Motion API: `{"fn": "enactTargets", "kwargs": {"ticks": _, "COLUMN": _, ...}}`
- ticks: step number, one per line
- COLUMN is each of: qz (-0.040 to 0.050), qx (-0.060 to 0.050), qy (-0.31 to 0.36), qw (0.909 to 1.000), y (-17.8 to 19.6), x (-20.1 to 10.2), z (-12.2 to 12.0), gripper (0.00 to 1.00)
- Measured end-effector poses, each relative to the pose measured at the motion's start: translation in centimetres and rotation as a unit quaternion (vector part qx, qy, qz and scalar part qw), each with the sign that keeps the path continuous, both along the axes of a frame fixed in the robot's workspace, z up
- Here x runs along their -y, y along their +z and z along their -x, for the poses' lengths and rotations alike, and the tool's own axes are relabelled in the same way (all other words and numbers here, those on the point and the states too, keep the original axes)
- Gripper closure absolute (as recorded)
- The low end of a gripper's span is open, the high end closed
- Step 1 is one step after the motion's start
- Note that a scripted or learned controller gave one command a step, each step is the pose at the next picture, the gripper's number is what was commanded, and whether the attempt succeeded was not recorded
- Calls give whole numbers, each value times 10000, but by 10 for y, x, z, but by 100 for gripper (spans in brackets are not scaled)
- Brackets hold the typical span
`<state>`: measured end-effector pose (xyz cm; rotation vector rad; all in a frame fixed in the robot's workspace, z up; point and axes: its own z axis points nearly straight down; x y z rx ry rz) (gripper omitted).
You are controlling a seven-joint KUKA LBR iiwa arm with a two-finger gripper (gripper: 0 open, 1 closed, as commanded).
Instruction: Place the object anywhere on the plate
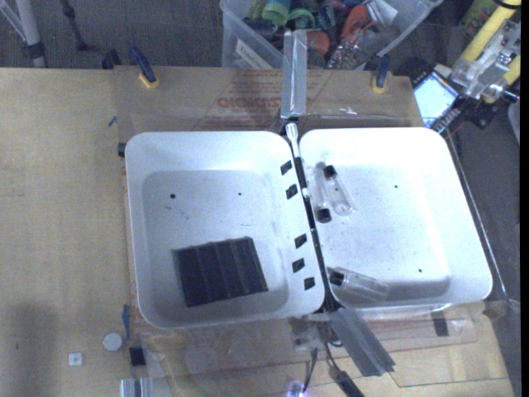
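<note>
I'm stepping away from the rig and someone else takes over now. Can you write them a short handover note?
Pincer: not seen over the bins.
Plate: the dark ribbed plate lies flat in the left bin, near its front.
Objects: two clear vials with black caps and a third lie in the right bin, by the divider.
Done: nothing on the plate yet.
Left: pick an object, move it across, set it on the plate.

- Plate (221, 270) lies in the left bin (157, 160), toward its front.
- Right bin (430, 164), beside the left bin, holds two vials (334, 192) (357, 282) near the shared wall.
</note>
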<state>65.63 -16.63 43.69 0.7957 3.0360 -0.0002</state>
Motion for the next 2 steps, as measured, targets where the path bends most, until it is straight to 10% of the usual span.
{"fn": "enactTargets", "kwargs": {"ticks": 1, "qz": 0, "qx": 3, "qy": 4000, "qw": 9165, "y": 0, "x": -38, "z": 10, "gripper": 100}}
{"fn": "enactTargets", "kwargs": {"ticks": 2, "qz": 10, "qx": 31, "qy": 3867, "qw": 9222, "y": 0, "x": -138, "z": -11, "gripper": 100}}
